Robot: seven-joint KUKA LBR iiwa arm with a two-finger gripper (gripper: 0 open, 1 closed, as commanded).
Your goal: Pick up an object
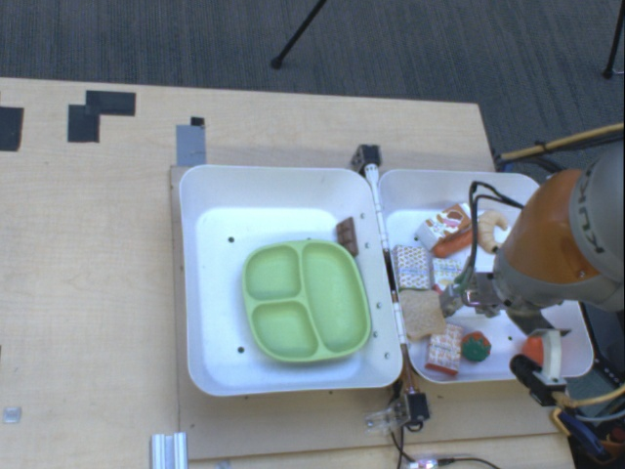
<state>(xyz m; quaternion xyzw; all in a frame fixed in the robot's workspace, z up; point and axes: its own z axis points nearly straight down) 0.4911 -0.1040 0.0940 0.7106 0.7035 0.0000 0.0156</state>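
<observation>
We find the gripper (457,296) low in the right bin (576,355); the bread slice (422,313) lies just left. Its opening we cannot tell.

No readable text anywhere; printed packets (443,350) in the right bin (576,355) carry markings too small and blurred to make out.

Bright, even light (slightly soft).

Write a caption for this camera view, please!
Robot arm reaches over a toy-food bin beside a green divided plate.
</observation>
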